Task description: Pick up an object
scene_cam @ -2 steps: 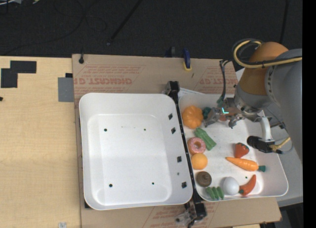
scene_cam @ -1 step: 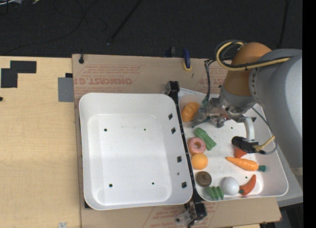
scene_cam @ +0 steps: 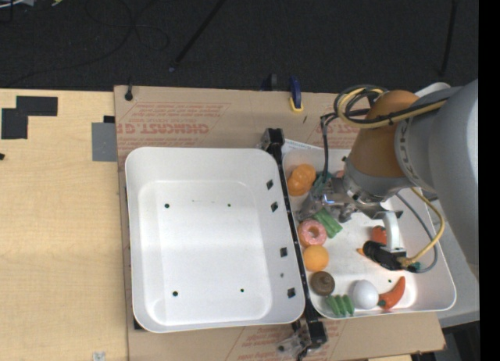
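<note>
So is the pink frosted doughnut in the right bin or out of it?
In. The pink frosted doughnut lies on the right white bin's floor, near the divider, with a round orange ball just below it.

A pale wood-grain tabletop [scene_cam: 55,234] with a few black and grey patches near its left edge carries a brown cardboard sheet [scene_cam: 195,117] printed with red lettering, and beyond it lies dark carpeted floor [scene_cam: 234,23] crossed by thin black cables [scene_cam: 205,23].

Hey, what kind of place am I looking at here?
Probably a robotics lab's grasping test bench: a grey arm reaches over two shallow white bins, one strewn with toy food like a pink donut, and loose cables trail across the dark floor.
</note>
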`<state>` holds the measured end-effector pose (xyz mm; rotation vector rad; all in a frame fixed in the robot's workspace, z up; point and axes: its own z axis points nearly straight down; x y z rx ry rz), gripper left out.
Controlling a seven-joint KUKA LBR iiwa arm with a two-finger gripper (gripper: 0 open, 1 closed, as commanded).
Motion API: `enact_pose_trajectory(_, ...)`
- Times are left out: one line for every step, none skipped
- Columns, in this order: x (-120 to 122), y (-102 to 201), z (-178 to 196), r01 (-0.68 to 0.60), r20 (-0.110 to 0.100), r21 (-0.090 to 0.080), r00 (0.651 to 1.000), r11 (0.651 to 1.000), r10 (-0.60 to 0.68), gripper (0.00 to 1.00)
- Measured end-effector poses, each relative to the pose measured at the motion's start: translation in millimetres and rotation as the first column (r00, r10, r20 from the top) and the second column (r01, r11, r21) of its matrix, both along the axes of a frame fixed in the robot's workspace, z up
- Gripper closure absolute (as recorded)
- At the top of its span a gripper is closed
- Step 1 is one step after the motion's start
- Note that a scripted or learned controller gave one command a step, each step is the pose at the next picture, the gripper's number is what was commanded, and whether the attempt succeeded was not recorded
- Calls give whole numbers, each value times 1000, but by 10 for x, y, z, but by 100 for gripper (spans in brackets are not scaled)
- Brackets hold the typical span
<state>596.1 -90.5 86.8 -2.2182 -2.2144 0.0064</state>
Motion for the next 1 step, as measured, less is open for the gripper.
enact_pose_trajectory(19, -19, 101, 1, 2, -1, 1000, 1000, -1, 100)
